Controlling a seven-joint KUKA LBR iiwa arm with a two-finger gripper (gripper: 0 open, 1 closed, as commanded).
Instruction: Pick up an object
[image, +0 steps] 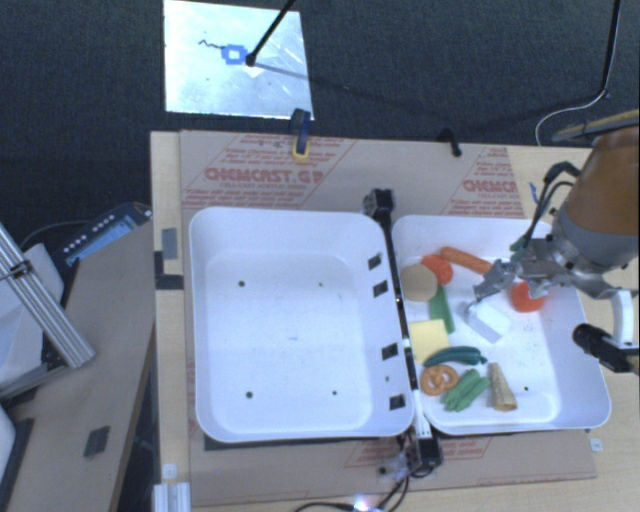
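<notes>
**Gripper low in the right bin**

A bench carries two white bins. The right bin (575, 405) holds toy food: carrot (466, 259), pretzel (438, 379), white block (489, 321). The gripper (497, 283) hovers just above the block; its opening cannot be made out.

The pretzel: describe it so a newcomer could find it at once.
Look in the right bin, along its left wall near the front corner. The pretzel lies below a yellow block and left of green beans. It alone is brown, round and twisted with holes.
</notes>
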